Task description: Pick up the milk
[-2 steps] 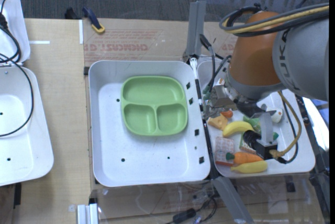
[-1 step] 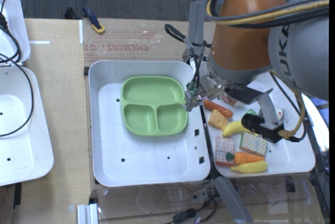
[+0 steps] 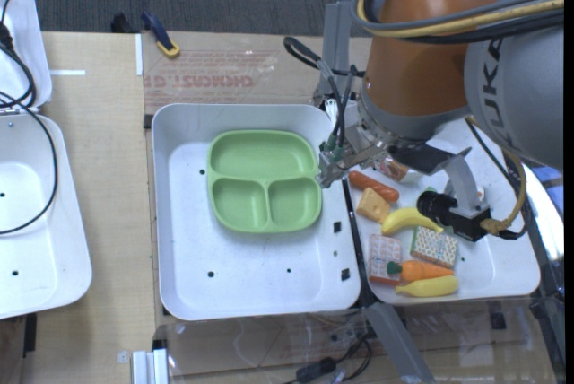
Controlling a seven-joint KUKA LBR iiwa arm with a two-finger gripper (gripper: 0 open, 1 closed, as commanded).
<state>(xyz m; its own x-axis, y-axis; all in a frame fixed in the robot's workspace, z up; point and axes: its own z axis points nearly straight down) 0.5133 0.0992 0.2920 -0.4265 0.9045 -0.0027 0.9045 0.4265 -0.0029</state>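
"Where is the milk (image 3: 387, 257)?"

"Low in the right bin (image 3: 502, 279), a small pink and white carton. It lies flat, long side running up and down the frame, beside the carrot (image 3: 421, 270)."

"Picked up yet?"

"No. The gripper (image 3: 334, 160) is up by the green plate (image 3: 265, 179). I cannot tell if it grips anything."

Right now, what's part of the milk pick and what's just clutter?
Job: gripper; pink-and-white carton, probably the milk.
Clutter: green tray, banana, carrot, cheese wedge.
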